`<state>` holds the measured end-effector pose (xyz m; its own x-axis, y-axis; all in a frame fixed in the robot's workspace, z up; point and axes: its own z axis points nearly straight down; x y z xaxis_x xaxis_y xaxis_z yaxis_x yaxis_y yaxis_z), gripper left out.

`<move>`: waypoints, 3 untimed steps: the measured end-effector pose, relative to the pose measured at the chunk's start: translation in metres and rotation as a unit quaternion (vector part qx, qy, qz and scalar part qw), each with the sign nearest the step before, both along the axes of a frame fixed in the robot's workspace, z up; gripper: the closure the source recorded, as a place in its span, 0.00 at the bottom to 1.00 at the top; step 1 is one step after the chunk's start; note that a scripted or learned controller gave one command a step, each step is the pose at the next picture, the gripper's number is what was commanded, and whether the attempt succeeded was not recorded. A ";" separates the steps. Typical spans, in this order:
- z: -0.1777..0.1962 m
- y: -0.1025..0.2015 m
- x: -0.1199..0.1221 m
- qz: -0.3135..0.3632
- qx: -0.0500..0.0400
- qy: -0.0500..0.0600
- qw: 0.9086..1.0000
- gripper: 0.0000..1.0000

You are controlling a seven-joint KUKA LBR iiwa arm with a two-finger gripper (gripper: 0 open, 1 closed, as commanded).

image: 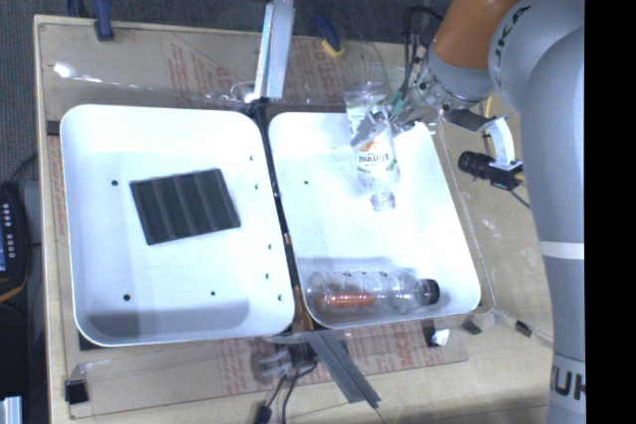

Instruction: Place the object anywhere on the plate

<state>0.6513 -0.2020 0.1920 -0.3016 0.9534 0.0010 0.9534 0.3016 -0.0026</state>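
Observation:
A dark grey ribbed plate (186, 205) lies flat in the left bin (89, 144). My gripper (376, 126) is over the upper part of the right bin (452, 243). It is shut on the base end of a small clear bottle (377, 164) with a white and orange label. The bottle hangs cap down below the fingers. A larger clear bottle (370, 293) with a dark cap lies on its side along the right bin's front wall.
A metal bar (274, 45) stands behind the seam between the bins. Blue clamps (101, 0) sit on the bench's back edge. A black cable fitting (487, 166) juts out beside the right bin's right wall.

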 end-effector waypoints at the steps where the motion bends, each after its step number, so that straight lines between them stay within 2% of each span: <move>1: 0.035 0.065 -0.031 0.095 0.000 0.000 0.995 1.00; 2: -0.001 0.166 -0.076 -0.048 0.000 0.002 0.999 1.00; 3: -0.001 0.209 0.005 -0.047 0.000 0.000 0.999 1.00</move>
<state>0.6561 0.0073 0.1907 -0.2100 0.9777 0.0012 0.9777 0.2100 -0.0036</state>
